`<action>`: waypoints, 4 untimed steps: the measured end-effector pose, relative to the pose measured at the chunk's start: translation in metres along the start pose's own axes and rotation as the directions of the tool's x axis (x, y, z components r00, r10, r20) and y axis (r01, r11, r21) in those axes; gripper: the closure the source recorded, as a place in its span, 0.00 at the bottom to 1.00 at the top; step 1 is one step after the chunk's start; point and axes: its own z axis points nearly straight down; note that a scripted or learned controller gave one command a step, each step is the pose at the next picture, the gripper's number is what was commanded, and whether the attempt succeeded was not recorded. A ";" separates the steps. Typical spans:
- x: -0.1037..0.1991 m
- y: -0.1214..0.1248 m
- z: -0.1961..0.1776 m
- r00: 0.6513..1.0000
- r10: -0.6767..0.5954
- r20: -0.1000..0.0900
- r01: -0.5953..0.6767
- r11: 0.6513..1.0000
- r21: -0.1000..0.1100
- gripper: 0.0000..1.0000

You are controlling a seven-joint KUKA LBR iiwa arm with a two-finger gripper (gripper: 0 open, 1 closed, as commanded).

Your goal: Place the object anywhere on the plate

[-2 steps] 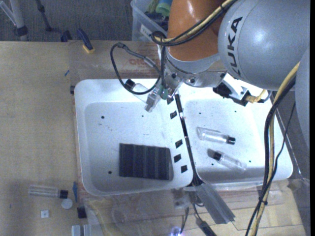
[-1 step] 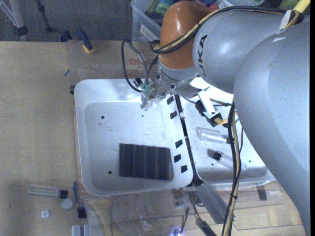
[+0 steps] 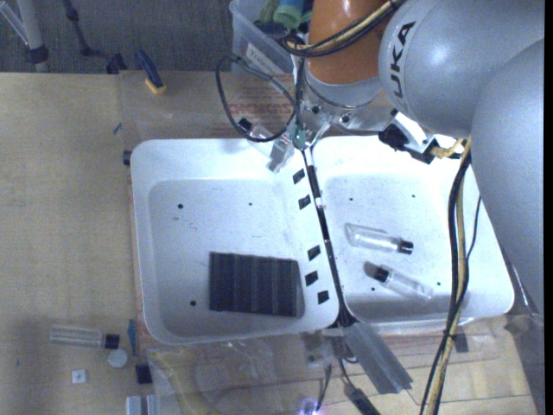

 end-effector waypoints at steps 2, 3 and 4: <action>-0.007 -0.077 -0.035 0.793 -0.609 -0.004 0.609 0.793 -0.001 1.00; -0.038 -0.092 -0.035 0.365 -0.931 0.003 0.931 0.365 -0.001 1.00; -0.011 -0.033 -0.002 0.461 -0.887 0.003 0.887 0.461 -0.002 1.00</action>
